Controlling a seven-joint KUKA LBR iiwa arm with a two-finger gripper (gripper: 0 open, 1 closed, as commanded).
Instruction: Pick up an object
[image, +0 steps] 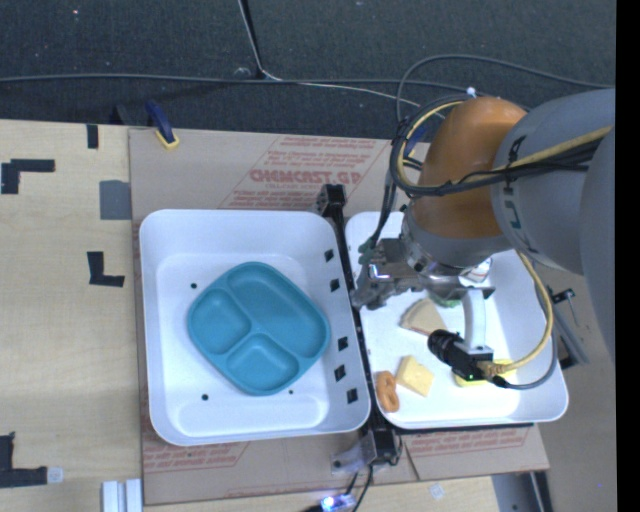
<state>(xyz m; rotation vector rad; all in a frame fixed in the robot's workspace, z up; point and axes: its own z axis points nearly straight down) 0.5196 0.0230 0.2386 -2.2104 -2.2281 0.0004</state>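
My gripper (380, 283) hangs low over the left side of the right bin (535, 400), close to the wall between the two bins. Just to its right lies a pale cream wedge (422, 318). Nearer the front of that bin are a yellow block (415, 377) and a small orange-brown piece (386, 391). A bit of something green (449, 298) peeks out from under the wrist, mostly hidden. I see nothing held in the gripper.
The left bin (160, 240) holds a blue divided plate (258, 326) at its middle. The arm's grey and orange body covers the back of the right bin. Black clips line the divider between the bins.
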